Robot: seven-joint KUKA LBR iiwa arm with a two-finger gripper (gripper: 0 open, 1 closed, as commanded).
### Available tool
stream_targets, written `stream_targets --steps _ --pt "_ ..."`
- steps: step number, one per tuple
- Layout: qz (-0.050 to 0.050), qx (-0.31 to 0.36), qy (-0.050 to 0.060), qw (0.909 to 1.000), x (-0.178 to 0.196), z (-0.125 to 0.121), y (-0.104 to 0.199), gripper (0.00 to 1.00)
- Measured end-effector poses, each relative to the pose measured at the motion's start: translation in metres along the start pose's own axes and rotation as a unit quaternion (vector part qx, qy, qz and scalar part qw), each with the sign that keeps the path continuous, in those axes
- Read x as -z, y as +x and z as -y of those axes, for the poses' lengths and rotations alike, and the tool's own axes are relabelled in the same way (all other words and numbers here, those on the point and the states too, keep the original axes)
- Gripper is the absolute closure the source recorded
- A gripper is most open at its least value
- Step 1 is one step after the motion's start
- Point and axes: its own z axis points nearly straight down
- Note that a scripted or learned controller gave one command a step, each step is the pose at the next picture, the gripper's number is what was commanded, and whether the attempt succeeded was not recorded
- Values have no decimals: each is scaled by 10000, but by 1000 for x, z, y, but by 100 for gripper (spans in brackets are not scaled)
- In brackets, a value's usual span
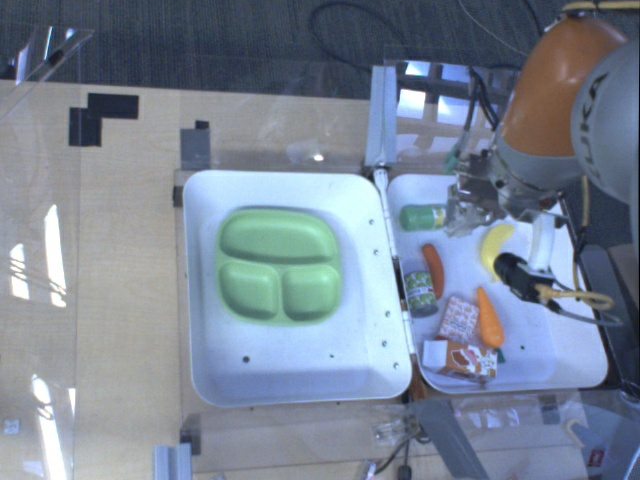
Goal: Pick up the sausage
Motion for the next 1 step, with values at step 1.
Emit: stream_targets --steps 1 --pt "-2 76 20 10000 -77 40 -43 100"
